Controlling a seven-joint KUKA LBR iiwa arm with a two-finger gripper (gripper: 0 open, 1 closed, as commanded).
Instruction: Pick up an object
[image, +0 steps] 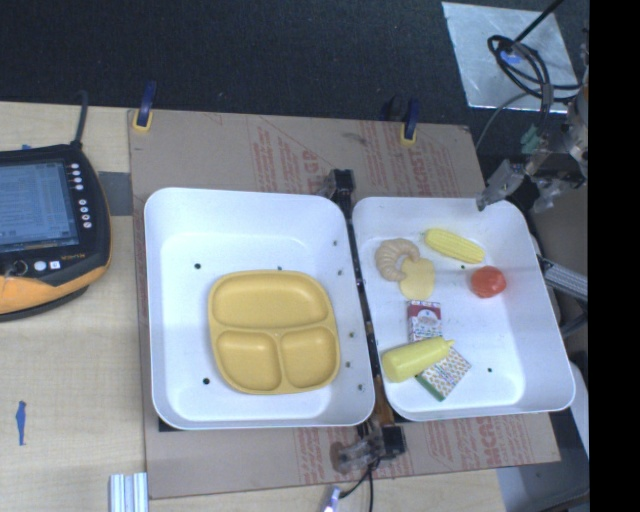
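Note:
The right white bin (555, 345) holds several small items. Among them are a beige croissant-shaped piece (395, 256), a yellow corn cob (453, 245), a red tomato (488, 282), a pale yellow chunk (419, 278), a red-and-white carton (424, 320), a yellow squeeze bottle (413, 358) and a patterned packet (444, 374). My gripper (521, 194) hangs over the bin's far right corner, above and to the right of the corn. Its fingers are spread apart and hold nothing.
The left white bin (170, 300) carries a yellow divided plate (272, 330). A teach pendant (45, 225) lies on the bench at far left. Cables (525, 60) hang near the arm at the top right. Clamps (409, 120) hold the cardboard mat.

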